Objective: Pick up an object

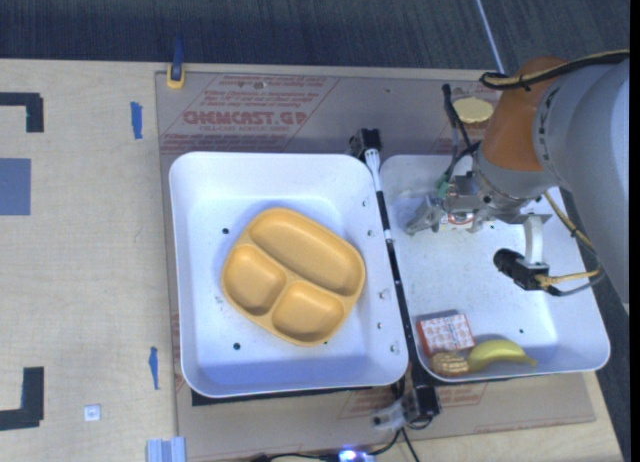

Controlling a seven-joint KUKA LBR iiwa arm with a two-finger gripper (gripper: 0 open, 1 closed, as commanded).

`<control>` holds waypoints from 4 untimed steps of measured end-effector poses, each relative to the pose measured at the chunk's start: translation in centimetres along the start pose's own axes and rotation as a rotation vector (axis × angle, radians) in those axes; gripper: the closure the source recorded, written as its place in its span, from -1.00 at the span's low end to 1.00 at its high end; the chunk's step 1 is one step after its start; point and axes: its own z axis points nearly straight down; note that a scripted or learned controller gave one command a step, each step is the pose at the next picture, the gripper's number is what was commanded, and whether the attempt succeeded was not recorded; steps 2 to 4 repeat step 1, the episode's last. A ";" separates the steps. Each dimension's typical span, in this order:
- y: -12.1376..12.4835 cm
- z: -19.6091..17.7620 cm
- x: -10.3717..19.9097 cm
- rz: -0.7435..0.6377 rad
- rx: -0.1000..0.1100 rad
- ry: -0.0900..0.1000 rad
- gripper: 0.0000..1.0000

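Bins sit side by side on the wooden bench (80, 280). In the left bin (195, 185) lies a yellow three-compartment tray (292, 275). At the near edge of the right bin (580, 345) a banana (500, 352) rests just beside a small red-and-white box (446, 331), with a small brownish item (450, 364) touching the box's near side. Over that bin's far left part hangs the gripper (425, 218), well apart from these things; whether it is clenched or released cannot be told.

Even, bright overhead light, soft shadows, mild glare on the white bins (190, 250), slightly soft focus.
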 end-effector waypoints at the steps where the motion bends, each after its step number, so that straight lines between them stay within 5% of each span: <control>1: -1.9 -7.7 8.4 0.001 0.006 0.002 1.00; 4: -1.9 -7.7 8.4 0.001 0.006 0.002 1.00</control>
